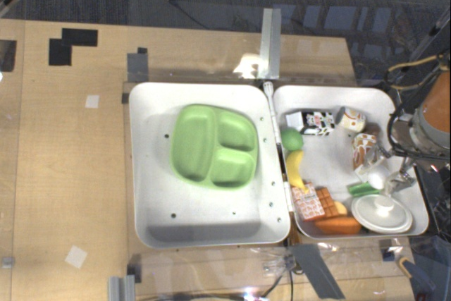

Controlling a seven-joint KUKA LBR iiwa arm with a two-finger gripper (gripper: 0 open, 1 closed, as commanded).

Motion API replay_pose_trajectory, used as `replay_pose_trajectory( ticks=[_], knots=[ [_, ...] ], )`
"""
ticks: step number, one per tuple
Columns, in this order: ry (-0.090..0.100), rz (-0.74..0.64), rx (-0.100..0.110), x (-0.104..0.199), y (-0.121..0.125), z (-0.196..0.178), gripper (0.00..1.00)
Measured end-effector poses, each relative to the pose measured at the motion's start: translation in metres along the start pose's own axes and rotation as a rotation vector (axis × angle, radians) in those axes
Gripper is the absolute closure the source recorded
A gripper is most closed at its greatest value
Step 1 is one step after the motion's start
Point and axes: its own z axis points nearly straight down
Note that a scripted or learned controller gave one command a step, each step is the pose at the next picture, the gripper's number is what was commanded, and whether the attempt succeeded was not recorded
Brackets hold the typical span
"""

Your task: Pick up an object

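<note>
The arm hangs over the right-hand edge of the right bin [394, 103], and the claw [396, 178] sits low near that bin's right wall, just above the white bowl [382, 213]. This looks like the approach stage of a pick: nothing can be seen lifted, and I cannot tell how wide the claw stands or whether anything lies in it, because its metal parts blur into the pale bin floor and a clear wrapper.

The candidates all lie in the right bin. Taking the white bowl as the landmark: a green stick-like item [363, 188] lies just to its upper left, and a brown-and-white wrapped snack [364, 149] stands farther up, close to the claw. An orange carrot-like piece [340, 225] lies just left of the bowl, touching or nearly touching its rim, with a red-patterned packet [308, 201] beyond it. A banana [294, 169] and a green ball [291, 140] hug the far left wall, and a black-and-white carton [317, 122] and a small cream-coloured toy [351, 120] rest well above the bowl.

The next move, I judge, calls for settling on one item, likely the snack or the green stick nearest the claw, lining up over it and descending cleanly.

The green divided plate [213, 145] sits alone in the left bin [151, 208]. The arm's wrist is cut off at the frame edge.
</note>
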Motion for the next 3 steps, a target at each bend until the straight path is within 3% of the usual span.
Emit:
replay_pose_trajectory(
  ticks=[1, 2, 3],
  knots=[
    [-0.006, -0.172, 0.01, -0.008, -0.007, -0.092, 1.0],
    [-0.001, -0.645, 0.001, 0.011, 0.007, -0.018, 1.0],
    [0.0, -1.185, 0.006, 0.018, 0.011, -0.101, 1.0]
  ],
)
